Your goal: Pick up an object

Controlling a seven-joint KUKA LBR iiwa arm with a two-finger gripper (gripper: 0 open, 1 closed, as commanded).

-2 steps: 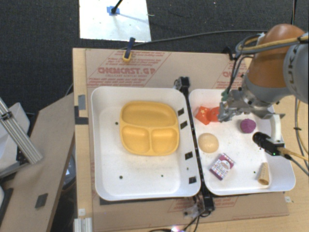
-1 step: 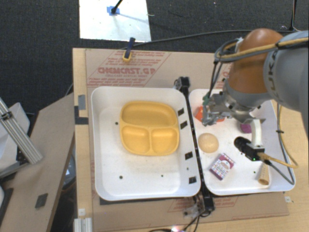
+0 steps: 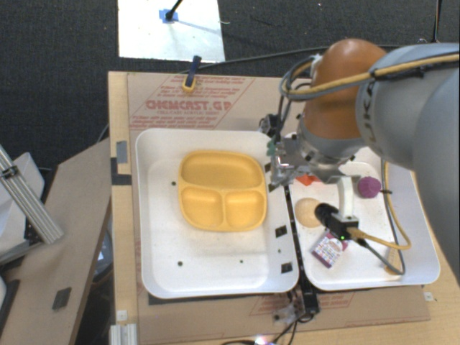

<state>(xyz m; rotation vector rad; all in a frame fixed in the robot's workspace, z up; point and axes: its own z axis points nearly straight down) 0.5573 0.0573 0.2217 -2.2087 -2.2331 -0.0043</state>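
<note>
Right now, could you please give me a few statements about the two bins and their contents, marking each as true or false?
1. The yellow three-compartment plastic tray lies in the left white bin. True.
2. The small purple ball lies in the left bin. False: it lies in the right white bin.
3. The tan round disc lies in the right bin, near the divide between the bins. True.
4. The yellow tray's compartments hold small objects. False: nothing lies in them.
5. The grey arm with its orange band hangs over the right bin. True.
</note>
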